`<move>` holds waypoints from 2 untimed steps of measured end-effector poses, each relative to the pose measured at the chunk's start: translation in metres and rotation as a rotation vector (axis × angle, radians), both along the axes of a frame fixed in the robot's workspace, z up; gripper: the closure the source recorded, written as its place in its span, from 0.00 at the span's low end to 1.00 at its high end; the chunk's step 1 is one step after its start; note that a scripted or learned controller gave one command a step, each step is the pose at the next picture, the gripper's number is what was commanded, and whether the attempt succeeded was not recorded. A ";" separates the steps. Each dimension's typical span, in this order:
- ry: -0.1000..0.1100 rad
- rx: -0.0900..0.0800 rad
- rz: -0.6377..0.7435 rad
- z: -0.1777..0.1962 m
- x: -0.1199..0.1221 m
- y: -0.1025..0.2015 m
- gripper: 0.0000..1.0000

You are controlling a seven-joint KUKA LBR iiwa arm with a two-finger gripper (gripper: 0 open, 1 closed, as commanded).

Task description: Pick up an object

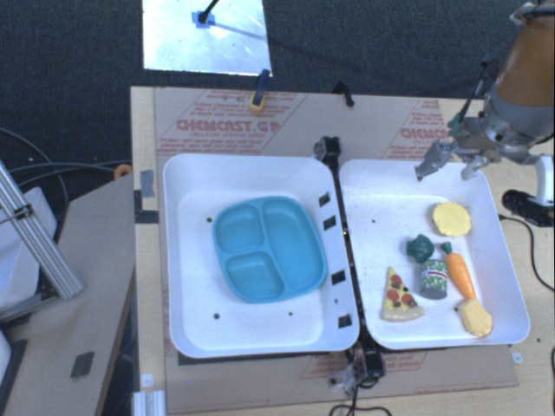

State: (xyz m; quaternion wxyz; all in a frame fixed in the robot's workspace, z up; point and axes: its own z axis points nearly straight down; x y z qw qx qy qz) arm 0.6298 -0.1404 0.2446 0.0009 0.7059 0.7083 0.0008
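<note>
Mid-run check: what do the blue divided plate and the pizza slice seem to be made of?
Blue divided plate: looks like moulded plastic, smooth with a soft sheen, uniform colour and rounded compartment walls. Pizza slice: probably a toy of plastic or rubber; flat painted-looking red dots and a thick tan crust, fairly matte. The picture cannot tell hard from soft.

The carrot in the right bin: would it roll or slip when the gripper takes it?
The carrot looks smooth and tapered, so it may slip. Being rounded, it could roll. It lies against the small can, which may hinder a clean grasp.
</note>
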 end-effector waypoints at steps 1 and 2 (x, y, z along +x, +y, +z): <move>0.018 0.002 -0.008 -0.162 -0.057 -0.043 0.00; 0.005 0.004 0.004 -0.161 -0.077 0.025 0.00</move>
